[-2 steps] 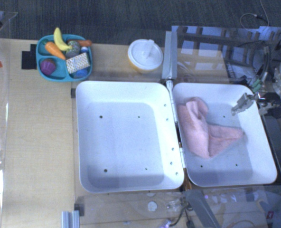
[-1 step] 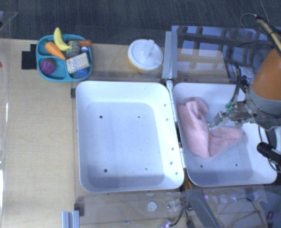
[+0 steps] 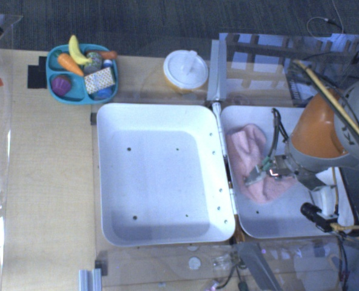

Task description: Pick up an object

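Observation:
A pink cloth [image 3: 252,157] lies crumpled in the right bin [image 3: 258,223], against its left half. My gripper [image 3: 259,171] is down over the cloth's lower right part, its fingers pointing left and touching the fabric. The arm, with its orange band [image 3: 318,132], reaches in from the right above the bin. From this angle I cannot make out how the fingers stand or whether any cloth is between them.
The left bin [image 3: 161,174] sits beside the right one. Behind the bins stand a blue tray [image 3: 79,71] with toy food and a white lidded cup [image 3: 185,70]. A clear frame [image 3: 276,59] rises behind the right bin.

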{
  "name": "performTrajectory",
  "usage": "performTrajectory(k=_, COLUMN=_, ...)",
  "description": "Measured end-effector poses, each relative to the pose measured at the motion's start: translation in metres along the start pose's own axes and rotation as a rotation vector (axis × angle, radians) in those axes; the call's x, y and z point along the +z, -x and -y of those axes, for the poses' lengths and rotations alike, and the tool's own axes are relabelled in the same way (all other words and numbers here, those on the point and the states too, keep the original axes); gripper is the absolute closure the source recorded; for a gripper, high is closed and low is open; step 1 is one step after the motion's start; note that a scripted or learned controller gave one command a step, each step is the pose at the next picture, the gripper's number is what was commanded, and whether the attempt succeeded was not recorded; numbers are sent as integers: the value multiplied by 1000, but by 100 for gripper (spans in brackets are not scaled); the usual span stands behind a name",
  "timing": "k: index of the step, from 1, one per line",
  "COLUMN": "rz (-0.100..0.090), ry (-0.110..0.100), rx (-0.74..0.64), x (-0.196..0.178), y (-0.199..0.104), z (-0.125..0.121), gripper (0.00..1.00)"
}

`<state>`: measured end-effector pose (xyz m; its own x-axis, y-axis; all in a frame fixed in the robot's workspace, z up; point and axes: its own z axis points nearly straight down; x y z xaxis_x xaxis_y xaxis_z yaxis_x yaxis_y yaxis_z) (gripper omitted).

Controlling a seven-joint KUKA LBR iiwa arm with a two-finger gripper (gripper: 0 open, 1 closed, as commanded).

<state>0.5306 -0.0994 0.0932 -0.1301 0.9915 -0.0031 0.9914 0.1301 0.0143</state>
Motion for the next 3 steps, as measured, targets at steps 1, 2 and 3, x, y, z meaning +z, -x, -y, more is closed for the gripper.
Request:
performTrajectory(k=1, rz=-1, ry=-11, rx=283, x=-135, y=18, z=26, gripper=0)
performTrajectory(k=2, rz=0, ry=-3, rx=170, x=-5, y=11, z=-7, gripper=0)
performTrajectory(k=3, rz=1, ry=6, rx=120, x=1, y=-5, z=-82, gripper=0)
